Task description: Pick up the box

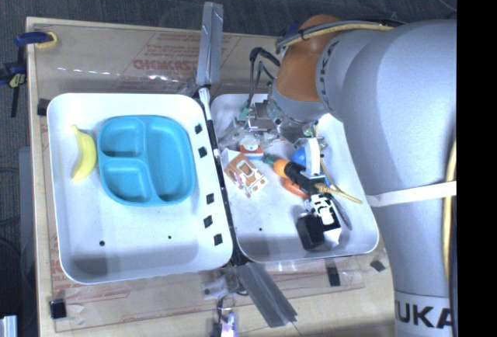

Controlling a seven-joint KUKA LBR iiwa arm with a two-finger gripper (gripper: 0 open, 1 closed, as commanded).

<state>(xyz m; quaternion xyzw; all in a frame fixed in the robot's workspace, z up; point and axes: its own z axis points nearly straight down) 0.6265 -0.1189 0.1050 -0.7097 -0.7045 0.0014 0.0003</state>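
With the claw [260, 124] low at the back of the right bin [264, 238], its opening impossible to tell, the small orange-and-white box [245, 173] lies just in front, so it should centre over the box, clear of neighbouring clutter.

Tray [147, 158] (banana [84, 154] beside) in left bin [116, 258].

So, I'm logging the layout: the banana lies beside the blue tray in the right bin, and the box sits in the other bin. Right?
Not quite. The camera view shows the banana beside the blue tray in the left bin; the box sits in the right bin.
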